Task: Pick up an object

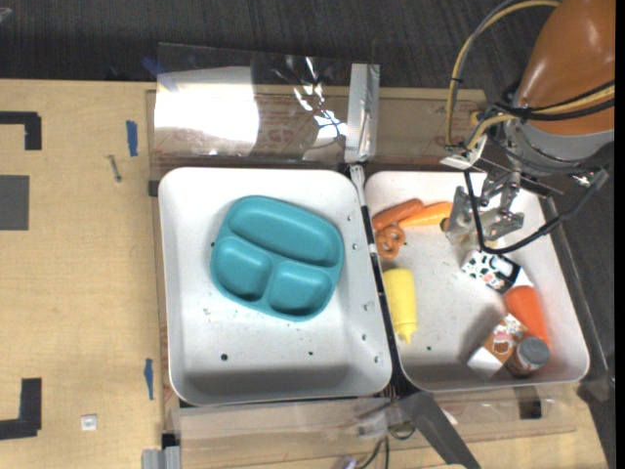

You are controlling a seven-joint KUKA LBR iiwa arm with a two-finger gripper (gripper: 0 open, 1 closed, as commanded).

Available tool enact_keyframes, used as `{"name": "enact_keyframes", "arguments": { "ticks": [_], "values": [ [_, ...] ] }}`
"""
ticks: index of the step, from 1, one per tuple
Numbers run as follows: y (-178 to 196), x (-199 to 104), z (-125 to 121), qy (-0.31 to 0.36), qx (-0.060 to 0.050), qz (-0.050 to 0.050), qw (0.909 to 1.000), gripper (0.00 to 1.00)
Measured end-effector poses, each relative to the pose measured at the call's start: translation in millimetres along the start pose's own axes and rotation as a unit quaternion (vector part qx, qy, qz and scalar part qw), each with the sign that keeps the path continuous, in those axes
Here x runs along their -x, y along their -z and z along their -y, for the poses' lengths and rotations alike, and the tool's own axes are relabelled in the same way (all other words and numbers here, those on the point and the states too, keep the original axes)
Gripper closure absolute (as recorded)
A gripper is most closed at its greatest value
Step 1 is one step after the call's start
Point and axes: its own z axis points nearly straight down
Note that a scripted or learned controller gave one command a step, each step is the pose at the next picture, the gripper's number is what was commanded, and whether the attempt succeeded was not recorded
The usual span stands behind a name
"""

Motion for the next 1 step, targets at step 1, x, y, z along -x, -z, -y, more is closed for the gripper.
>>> {"name": "enact_keyframes", "arguments": {
  "ticks": [1],
  "values": [
    [-120.2,-63.7,-5.0,0.072,0.005,0.0,0.9974,1.0]
  ]
}}
